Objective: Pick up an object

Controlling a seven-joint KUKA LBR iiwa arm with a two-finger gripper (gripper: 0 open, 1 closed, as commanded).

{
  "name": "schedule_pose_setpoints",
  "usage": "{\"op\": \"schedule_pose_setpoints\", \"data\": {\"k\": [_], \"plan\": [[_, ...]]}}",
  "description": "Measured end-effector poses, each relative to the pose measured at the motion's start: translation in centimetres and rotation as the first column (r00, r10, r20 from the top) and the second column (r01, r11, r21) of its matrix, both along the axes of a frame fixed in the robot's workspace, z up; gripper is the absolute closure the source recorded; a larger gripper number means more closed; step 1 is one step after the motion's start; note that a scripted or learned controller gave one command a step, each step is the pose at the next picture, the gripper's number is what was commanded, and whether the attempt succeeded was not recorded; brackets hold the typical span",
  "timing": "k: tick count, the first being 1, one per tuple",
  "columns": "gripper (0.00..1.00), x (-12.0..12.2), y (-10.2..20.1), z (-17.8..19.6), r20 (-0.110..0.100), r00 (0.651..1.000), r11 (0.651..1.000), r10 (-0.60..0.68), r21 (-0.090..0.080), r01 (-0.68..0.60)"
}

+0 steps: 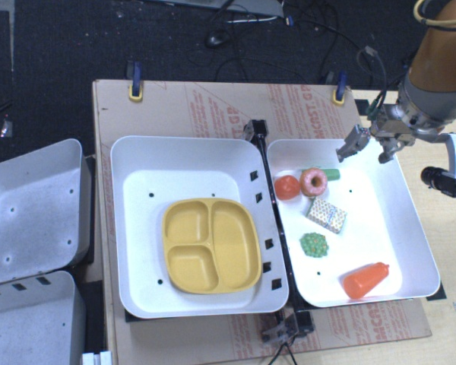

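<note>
My gripper hangs over the far right corner of the right bin, fingers spread open with nothing between them. Below and left of it lie a pink frosted doughnut, a red tomato-like ball and a small green piece. Further forward sit a patterned white box, a green knobbly round thing and an orange bottle-shaped thing near the front edge.
The left bin holds a yellow divided plate. A black divider runs between the bins. Two clamps grip the board's far edge. More white trays lie off to the left.
</note>
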State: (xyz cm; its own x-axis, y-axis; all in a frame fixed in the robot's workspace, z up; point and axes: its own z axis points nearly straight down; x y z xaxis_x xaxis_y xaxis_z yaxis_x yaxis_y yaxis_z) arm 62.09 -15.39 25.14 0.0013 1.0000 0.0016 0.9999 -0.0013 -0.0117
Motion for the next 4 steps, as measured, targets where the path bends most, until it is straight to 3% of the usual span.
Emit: {"op": "schedule_pose_setpoints", "data": {"k": [1, 4], "plan": [[0.0, 0.2, 0.0, 0.7, 0.011, 1.0, 1.0, 0.003, -0.002, -0.003], [0.0, 0.3, 1.6, -15.5, 0.008, 1.0, 1.0, 0.005, -0.001, -0.005]]}}
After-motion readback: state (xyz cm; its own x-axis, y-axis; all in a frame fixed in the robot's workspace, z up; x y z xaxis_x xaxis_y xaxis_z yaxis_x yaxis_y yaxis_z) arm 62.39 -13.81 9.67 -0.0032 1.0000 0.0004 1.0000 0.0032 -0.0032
